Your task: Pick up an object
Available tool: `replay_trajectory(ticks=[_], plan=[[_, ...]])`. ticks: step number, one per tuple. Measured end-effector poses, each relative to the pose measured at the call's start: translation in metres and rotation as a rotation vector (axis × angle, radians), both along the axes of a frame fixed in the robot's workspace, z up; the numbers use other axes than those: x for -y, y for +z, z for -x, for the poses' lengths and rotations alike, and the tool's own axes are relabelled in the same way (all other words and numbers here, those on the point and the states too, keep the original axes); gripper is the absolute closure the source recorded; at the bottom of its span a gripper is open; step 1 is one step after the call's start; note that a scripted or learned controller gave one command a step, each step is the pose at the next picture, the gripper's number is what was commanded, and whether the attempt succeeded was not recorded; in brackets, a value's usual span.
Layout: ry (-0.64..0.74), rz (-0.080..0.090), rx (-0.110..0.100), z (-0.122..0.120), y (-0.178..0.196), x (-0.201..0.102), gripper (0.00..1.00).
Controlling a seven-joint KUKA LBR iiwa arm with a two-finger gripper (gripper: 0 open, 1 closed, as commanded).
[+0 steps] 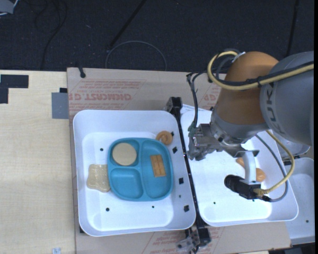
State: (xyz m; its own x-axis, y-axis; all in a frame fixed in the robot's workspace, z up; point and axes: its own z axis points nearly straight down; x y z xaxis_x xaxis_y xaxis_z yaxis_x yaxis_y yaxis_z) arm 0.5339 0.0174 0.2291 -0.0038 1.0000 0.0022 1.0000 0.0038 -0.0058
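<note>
— what lies nearest us on the tabletop?
— in the left bin (122,218), a blue tray (132,187), with a pale spongy piece (98,177) touching its left side. a wafer (158,165) and a round biscuit (123,153) sit in separate compartments, and a swirled pastry (164,137) lies just past the tray's far right corner.
— and the hand?
— the hand (197,146) hangs at the right bin's (222,205) left edge, apart from all of them. we cannot tell whether it is spread or pressed together.

Dark carpet (148,15) w/ cables (135,42), pale wood bench (26,168), cardboard sheet (122,89)
</note>
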Motion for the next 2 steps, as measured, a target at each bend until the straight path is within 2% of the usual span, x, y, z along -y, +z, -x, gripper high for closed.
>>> replay_trajectory(ticks=[2], plan=[[0.001,0.001,0.001,0.031,0.009,-0.089,1.00]])
